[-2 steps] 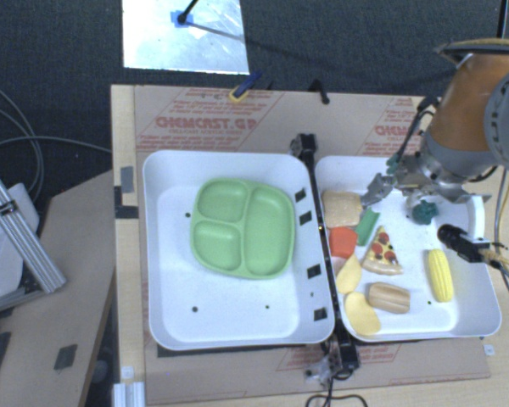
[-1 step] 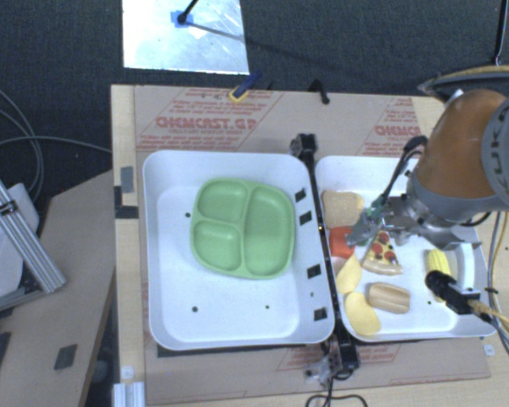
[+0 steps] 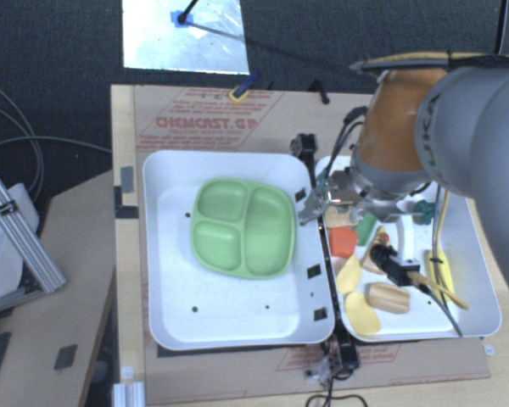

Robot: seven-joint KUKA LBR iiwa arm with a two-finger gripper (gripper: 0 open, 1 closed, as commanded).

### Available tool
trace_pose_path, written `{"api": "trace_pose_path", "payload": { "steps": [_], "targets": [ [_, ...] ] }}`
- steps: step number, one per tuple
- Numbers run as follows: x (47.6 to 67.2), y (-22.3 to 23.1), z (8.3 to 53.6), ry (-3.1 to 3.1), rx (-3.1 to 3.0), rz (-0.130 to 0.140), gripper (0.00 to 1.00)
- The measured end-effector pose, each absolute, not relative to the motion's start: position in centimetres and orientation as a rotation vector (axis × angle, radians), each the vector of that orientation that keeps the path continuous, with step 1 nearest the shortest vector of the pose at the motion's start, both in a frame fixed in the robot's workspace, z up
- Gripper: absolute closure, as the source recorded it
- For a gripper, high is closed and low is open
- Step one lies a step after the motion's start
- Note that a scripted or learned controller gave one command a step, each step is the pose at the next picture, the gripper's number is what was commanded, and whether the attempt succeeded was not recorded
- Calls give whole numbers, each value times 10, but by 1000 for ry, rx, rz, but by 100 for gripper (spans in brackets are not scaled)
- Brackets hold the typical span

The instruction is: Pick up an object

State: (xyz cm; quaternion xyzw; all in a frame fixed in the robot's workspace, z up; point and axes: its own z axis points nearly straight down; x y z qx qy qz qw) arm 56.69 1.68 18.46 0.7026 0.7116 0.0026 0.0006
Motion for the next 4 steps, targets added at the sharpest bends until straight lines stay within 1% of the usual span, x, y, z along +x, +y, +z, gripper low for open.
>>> {"api": "trace_pose_path", "payload": {
  "steps": [1, 2, 3, 4],
  "targets": [
    [500, 69, 210, 2235, 2213, 4, 0],
    [558, 200, 193, 2239, 2208, 11, 0],
    [583, 126, 83, 2224, 2226, -4, 0],
    [616, 20, 192, 2208, 2216, 14, 0]
  ]
}}
